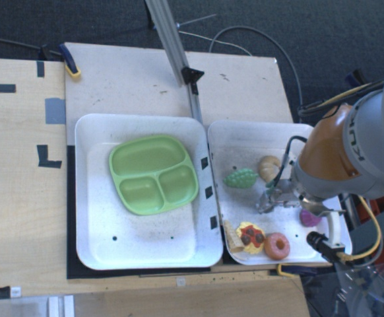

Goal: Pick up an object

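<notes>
The right bin [245, 134] holds a green bumpy toy [241, 177], a tan round object [269, 167], a pizza slice toy [248, 237], a pink donut [277, 246] and a purple piece [309, 216]. My gripper [267, 202] hangs low over the middle of this bin, just below the tan object and right of the green toy. Nothing shows between its fingertips. The arm's orange band [327, 152] covers the bin's right side.
The left bin [93, 243] carries a green divided plate [154, 173]. A metal pole [172, 35] slants in from the top and ends at the bins' shared corner. Cables run behind the right bin.
</notes>
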Motion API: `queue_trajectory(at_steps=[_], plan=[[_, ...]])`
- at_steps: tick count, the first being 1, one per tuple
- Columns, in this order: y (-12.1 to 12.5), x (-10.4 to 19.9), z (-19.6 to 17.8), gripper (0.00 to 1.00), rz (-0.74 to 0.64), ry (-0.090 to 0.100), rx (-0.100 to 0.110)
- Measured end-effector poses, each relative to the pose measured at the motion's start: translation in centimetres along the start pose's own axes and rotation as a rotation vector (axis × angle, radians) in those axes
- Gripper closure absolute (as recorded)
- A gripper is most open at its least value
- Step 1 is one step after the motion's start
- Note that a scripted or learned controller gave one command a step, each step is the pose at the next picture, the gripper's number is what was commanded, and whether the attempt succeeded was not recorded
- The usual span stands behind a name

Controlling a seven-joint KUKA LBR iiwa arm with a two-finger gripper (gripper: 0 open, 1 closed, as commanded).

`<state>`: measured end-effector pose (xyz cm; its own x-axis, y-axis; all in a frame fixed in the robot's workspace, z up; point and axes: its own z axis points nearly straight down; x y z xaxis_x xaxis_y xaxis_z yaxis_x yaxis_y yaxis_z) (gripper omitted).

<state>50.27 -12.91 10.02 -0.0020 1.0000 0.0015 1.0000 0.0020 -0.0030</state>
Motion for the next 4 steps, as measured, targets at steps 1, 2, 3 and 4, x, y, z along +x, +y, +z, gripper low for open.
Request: queue_trajectory(at_steps=[1,2,3,4], plan=[[0.5,0.2,-4.3,1.0,0.0,-0.002,-0.005],[0.4,0.3,-8.5,1.0,0.0,-0.002,-0.005],[-0.5,0.6,-13.5,1.0,0.0,-0.002,-0.006],[1.7,5.2,-12.3,1.0,-0.004,-0.001,-0.001]])
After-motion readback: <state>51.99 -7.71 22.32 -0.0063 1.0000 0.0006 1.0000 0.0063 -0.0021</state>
